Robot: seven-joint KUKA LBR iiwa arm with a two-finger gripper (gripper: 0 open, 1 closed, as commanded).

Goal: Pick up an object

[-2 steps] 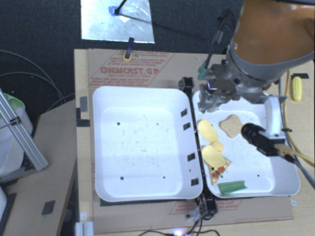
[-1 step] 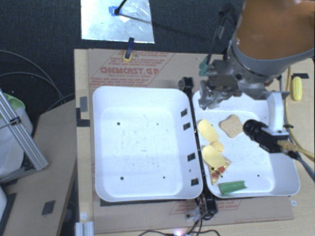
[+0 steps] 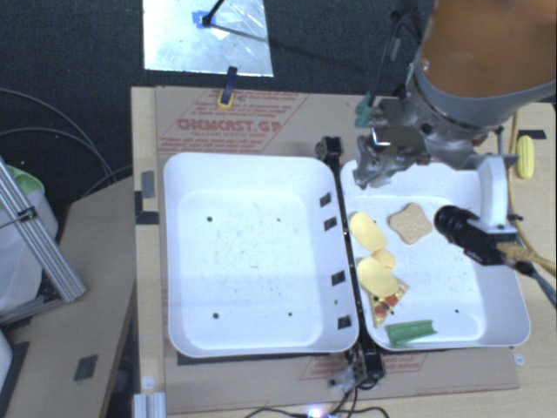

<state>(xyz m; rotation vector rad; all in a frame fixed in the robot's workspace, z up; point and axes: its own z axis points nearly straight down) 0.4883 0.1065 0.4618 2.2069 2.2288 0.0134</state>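
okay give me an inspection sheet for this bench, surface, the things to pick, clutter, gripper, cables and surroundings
Surface: two white bins side by side, left bin and right bin, on a cardboard sheet.
Job's things: in the right bin, a toast slice, yellow pieces, a pizza slice and a green piece.
Clutter: nothing seen.
Gripper: gripper above the right bin's far left corner, holding nothing visible.
Cables: black cables on the floor at left.
Surroundings: shiny metal plate on dark carpet beyond the bench.
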